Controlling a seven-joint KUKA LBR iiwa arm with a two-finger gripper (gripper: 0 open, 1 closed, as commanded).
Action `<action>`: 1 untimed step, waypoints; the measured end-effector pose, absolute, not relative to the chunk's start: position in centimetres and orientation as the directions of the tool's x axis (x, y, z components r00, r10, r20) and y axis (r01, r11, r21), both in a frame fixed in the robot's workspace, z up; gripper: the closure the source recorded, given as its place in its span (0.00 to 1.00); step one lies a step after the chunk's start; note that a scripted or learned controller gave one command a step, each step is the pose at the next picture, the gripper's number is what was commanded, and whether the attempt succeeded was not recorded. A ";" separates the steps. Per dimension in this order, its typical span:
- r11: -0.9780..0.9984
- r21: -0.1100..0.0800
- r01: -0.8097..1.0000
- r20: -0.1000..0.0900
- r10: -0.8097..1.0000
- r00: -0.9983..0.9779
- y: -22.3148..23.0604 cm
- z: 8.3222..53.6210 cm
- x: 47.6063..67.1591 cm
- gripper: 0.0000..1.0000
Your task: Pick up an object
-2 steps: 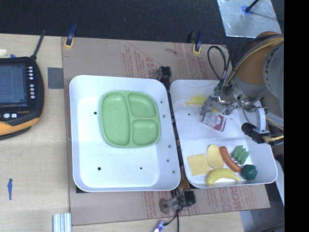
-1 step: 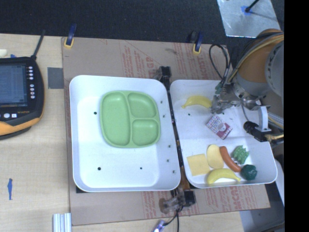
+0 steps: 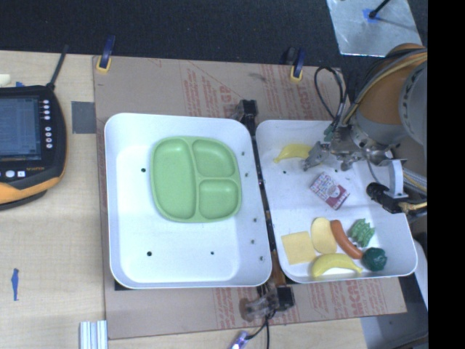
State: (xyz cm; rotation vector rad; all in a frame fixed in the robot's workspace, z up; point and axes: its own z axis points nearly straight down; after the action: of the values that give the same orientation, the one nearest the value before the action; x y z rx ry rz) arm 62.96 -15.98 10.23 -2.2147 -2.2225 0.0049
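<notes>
Bench [image 3: 51, 267]: light wood, with a brown cardboard sheet [image 3: 182, 86] under two shallow white bins set side by side.

Left bin [image 3: 123, 253]: holds one green divided plate [image 3: 195, 178], three compartments, lying flat toward the bin's far edge.

Right bin [image 3: 290, 187]: holds the loose items.
- Yellow curved piece [image 3: 293, 152], near the far left corner.
- Small red-and-white packet [image 3: 328, 190], about mid-bin, lying flat and slightly turned.
- Pale yellow square slice [image 3: 296, 247], near the front edge.
- Pale yellow round piece [image 3: 324, 234], touching the slice's right side.
- Red-orange sausage [image 3: 344, 238], slanted, just beside the round piece.
- Banana [image 3: 335, 266], at the front edge.
- Light green leafy piece [image 3: 361, 231] and a dark green round piece [image 3: 374, 259], toward the front right corner.

Gripper [image 3: 330, 155]: low over the bin's far edge, between the yellow curved piece and the packet, just beyond the packet. Whether the fingers are wide or narrow cannot be told; nothing is seen between them.

Handheld control tablet [image 3: 25, 147]: at the bench's left edge, well apart from the bins.
</notes>
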 end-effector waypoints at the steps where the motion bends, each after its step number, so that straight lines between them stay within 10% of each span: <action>1: 0.004 -0.005 1.000 0.000 1.000 -0.004 -14.5 9.1 57.6 0.00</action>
State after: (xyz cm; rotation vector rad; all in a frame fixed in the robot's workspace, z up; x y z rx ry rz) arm 57.55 -14.51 9.14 -2.2149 -2.2233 0.0062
